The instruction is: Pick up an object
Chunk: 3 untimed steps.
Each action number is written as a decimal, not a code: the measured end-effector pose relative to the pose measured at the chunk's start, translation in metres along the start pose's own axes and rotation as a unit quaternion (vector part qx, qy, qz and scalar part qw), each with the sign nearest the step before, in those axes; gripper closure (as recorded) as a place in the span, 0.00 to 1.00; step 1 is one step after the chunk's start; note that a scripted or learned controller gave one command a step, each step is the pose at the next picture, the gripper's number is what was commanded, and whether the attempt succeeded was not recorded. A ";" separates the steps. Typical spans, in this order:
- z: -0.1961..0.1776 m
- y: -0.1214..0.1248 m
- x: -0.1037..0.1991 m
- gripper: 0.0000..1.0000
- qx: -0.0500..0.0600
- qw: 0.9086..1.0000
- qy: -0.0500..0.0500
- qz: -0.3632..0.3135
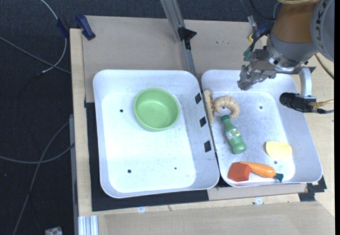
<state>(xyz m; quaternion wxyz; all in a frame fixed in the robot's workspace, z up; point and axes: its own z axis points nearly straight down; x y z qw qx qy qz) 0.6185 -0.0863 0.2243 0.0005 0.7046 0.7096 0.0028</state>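
The gripper [246, 83] hangs over the far edge of the right bin [297, 122], near its far left corner; whether it is wide or narrow I cannot tell, and nothing shows in its grasp. The arm [300, 14] comes in from the right, its orange band above the wrist.

In the right bin, a tan croissant [226, 105] lies near the left wall, closest to the gripper. Just beside it toward the near edge a green bottle [233, 134] lies on its side. A yellow piece [278, 149] sits toward the near right corner. Along the near edge a carrot [260, 170] rests with a red block [238, 172] touching its left end.

The left bin [111, 138] holds a green bowl [156, 109], upright, toward its far edge.
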 end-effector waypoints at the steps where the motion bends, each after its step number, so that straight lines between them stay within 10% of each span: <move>1: 0.007 0.014 0.053 1.00 0.001 1.000 -0.001 0.000; 3: -0.001 0.032 0.152 1.00 0.001 1.000 0.000 0.000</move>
